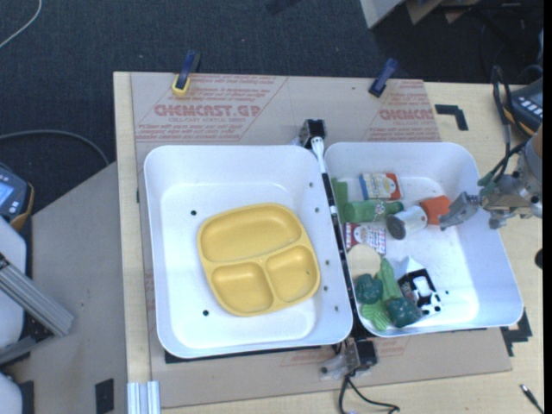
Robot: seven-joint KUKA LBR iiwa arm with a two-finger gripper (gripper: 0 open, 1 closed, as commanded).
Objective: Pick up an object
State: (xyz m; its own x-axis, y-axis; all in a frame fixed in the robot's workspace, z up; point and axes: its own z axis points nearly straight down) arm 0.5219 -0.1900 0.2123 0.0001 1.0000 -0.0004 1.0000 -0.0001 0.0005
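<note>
The right bin (483, 270) holds several small objects. An orange piece (435, 206) lies beside a grey cylinder (404, 223) near the bin's middle. Behind them are a white, red and green packet (380, 185) and a green bar (366, 210). At the front sit dark green toys (371, 289) and a black-and-white item (420, 287). My gripper (479, 215) hangs over the bin's right side, just right of the orange piece. Its fingers stand open with nothing between them.
The left bin (168, 231) carries a yellow divided plate (257, 255). A black bar with clips (329, 205) runs between the two bins. A red-and-white packet (363, 236) lies near that divider. The arm comes in over the right bin's right wall.
</note>
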